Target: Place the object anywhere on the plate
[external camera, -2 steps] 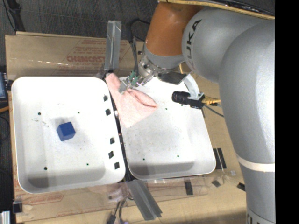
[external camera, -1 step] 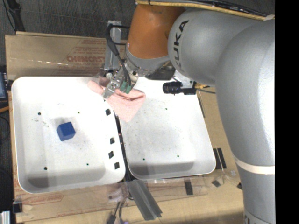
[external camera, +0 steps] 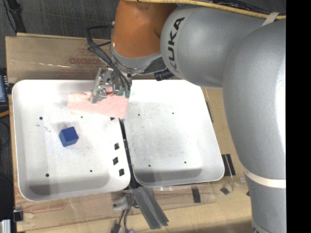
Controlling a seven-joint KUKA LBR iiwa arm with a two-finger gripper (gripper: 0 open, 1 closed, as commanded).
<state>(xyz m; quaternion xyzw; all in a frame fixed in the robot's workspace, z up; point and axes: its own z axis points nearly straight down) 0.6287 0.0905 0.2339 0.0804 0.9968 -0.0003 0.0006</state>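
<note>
Blue cube: small, solid blue, lies alone on floor of left bin, well apart from pincer. Pink plate: flat, pale, at left bin's far right side by divider. Right bin speckled, brown tabletop beneath. Arm reaches from right; pincer low over plate, finger state cannot tell.

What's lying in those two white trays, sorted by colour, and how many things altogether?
Blue: 1, a small blue cube in the left bin.
Pink: 1, a flat pink plate at the back of the same bin, beneath the gripper.
Right bin: 0 loose things that I can make out, just dark specks.
Total: 2
</note>
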